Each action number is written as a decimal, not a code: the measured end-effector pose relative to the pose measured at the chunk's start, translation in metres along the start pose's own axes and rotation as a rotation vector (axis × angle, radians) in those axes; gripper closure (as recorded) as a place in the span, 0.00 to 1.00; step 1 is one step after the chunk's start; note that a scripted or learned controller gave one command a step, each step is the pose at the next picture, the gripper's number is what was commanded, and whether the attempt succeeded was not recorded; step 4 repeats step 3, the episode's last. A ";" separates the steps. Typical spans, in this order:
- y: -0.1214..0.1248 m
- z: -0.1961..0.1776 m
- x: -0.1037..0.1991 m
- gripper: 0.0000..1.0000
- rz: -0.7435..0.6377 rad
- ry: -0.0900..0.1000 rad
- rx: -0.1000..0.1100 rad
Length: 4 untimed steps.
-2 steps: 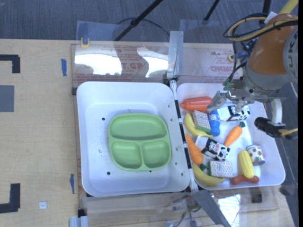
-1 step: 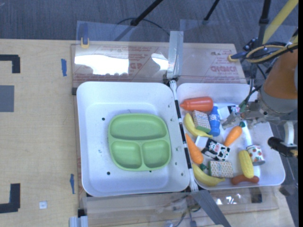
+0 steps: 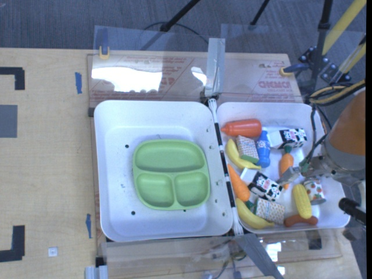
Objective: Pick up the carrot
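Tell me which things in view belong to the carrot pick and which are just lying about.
Job:
- carrot, right bin
- gripper, beside it
- right bin

Lying about:
- green divided plate, left bin
- bananas
- corn cob
- blue bottle
- cow-print cartons

Both bins [image 3: 110, 173] look like smooth white plastic, faintly glossy. Divided tray [image 3: 171, 173]: pale green plastic, matt, smooth. Carrot [image 3: 285, 163]: orange plastic, smooth, slight sheen. Bananas [image 3: 238, 154] and corn cob [image 3: 301, 200]: yellow plastic, the cob ribbed. Table [image 3: 46, 173]: light wood-look surface, matt. Clear sheets [image 3: 145, 57] behind the bins: glossy, with bright glare. Floor [image 3: 58, 10]: grey, rough carpet-like texture.
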State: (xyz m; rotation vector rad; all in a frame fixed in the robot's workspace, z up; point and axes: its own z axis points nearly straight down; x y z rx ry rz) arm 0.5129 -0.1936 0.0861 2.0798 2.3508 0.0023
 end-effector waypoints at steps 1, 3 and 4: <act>0.060 -0.001 -0.028 0.00 -0.297 0.010 -0.006; 0.019 -0.012 0.016 1.00 -0.347 -0.005 -0.008; 0.019 -0.012 0.016 1.00 -0.347 -0.005 -0.008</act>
